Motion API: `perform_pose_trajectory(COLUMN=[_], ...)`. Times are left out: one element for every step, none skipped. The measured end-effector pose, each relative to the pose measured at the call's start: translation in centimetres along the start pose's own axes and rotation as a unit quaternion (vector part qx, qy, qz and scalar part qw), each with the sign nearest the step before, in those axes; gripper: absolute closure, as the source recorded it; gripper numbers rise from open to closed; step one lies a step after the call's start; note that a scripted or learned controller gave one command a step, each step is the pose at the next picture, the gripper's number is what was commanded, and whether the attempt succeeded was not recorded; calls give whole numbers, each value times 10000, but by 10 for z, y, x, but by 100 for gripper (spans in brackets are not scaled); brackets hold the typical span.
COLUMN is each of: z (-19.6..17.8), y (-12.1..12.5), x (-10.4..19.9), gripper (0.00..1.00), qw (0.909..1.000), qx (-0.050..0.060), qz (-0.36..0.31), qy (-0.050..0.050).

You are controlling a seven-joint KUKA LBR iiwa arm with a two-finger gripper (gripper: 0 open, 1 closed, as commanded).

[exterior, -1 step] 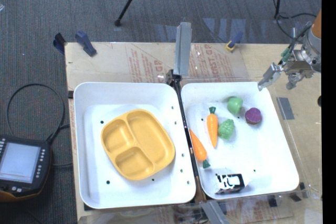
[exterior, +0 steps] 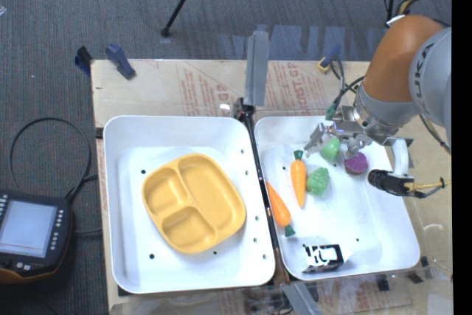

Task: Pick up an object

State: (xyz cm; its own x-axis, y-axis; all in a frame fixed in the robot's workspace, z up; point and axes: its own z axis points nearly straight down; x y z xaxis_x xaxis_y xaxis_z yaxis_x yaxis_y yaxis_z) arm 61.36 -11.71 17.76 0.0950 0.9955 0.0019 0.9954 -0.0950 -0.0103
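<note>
In the right bin (exterior: 383, 232), my gripper (exterior: 335, 144) hangs low over the back part, under the orange-banded wrist. Its fingers are spread apart, so it is open. A small round green fruit (exterior: 329, 150) lies between them, and I cannot tell whether either finger touches it. A purple toy (exterior: 355, 164) sits just right of the gripper. An upright carrot (exterior: 298, 181) and a green broccoli piece (exterior: 318, 181) lie just in front of it. A second carrot (exterior: 278, 206) rests against the bin's left wall.
A black-and-white object (exterior: 323, 255) lies at the right bin's front edge. The left bin (exterior: 125, 158) holds a yellow divided plate (exterior: 193, 201). A black cable plug (exterior: 387, 181) hangs to the gripper's right. A grey post (exterior: 256, 77) stands behind the bins.
</note>
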Motion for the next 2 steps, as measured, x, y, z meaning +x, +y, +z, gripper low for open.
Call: perform_pose_trajectory(z=[-42,91], y=[7,21], x=[42,31], gripper=[0,0], qw=[9993,9998], qx=[-50,27], qz=[358,-196], qy=[-2,-5])
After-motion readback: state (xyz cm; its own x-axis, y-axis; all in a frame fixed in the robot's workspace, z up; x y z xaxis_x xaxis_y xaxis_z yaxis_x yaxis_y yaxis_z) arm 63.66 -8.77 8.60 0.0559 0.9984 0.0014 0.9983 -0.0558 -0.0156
